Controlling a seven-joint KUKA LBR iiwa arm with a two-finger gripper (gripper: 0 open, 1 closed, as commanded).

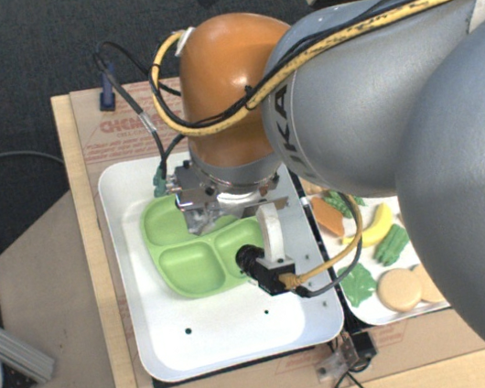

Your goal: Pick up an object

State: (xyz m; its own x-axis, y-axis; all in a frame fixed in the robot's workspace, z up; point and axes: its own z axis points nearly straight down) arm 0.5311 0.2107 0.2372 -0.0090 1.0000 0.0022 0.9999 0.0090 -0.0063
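- The arm (376, 109) reaches in from the right and hangs over the left bin (157, 343), with its orange wrist band (227, 80) above the far half of that bin.
- The gripper (212, 208) points down under the wrist housing, and the view does not let me tell how it is set, since the housing covers it.
- A green divided tray (190, 267) lies in the left bin, in its middle toward the far edge; the gripper sits directly over the tray's far right part, at or just above its surface, though whether it touches cannot be told.
- One such tray is in the left bin, and three of its compartments show: one at the far left, one at the near left, one at the near right partly under the arm's fittings.
- The near part of the left bin is bare white floor with two small dark dots.
- The right bin (375, 314) lies just beside the left one, mostly hidden under the arm.
- In its visible strip I count one yellow banana (377, 228), one orange piece (327, 217), two green toy pieces (391, 246) and one round tan disc (400, 289) near the bin's near edge.
- These toys lie well apart from the gripper, on the other side of the rim between the two bins.
- A black-and-yellow cable (361, 23) runs along the arm.
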